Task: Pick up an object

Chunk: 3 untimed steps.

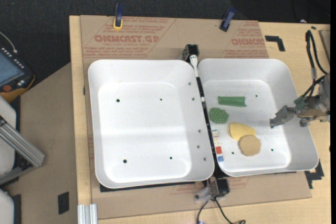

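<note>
The right bin (273, 73) holds a dark green bar (231, 100), a green dotted oval piece (218, 115), a yellow wedge (240, 130) and a tan round disc (250, 145). The disc touches the yellow wedge's lower edge. My gripper (277, 119) reaches in over the bin's right rim, low over the bin floor, to the right of the yellow wedge and apart from it. Nothing shows between its fingers.
The left bin (105, 86) lies beside the right one, with a black divider strip (201, 97) between them. Both rest on a cardboard sheet (157, 34) held by clamps (118, 14) at the back. Cables (314, 57) hang at the right.
</note>
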### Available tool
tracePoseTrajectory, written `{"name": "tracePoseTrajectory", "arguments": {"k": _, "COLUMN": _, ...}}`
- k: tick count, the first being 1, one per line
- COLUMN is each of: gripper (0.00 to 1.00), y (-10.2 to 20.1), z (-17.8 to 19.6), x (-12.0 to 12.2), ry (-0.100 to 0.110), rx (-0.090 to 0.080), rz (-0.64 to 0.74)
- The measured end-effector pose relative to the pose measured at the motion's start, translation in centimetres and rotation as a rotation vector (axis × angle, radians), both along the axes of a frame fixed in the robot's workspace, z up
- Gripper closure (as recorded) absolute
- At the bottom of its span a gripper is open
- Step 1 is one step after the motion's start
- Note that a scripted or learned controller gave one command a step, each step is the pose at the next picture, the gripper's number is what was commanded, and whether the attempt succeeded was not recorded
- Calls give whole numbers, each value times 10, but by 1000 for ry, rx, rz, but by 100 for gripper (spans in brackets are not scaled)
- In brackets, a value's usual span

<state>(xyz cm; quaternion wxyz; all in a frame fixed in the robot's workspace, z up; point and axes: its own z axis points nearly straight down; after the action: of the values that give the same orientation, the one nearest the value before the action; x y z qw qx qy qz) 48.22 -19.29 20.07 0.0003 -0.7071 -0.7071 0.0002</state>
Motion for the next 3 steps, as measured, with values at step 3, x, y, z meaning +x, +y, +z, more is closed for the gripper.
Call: {"name": "tracePoseTrajectory", "arguments": {"k": 3, "gripper": 100, "y": 157, "z": 50, "x": 20, "ry": -4, "rx": 4, "rz": 11}}
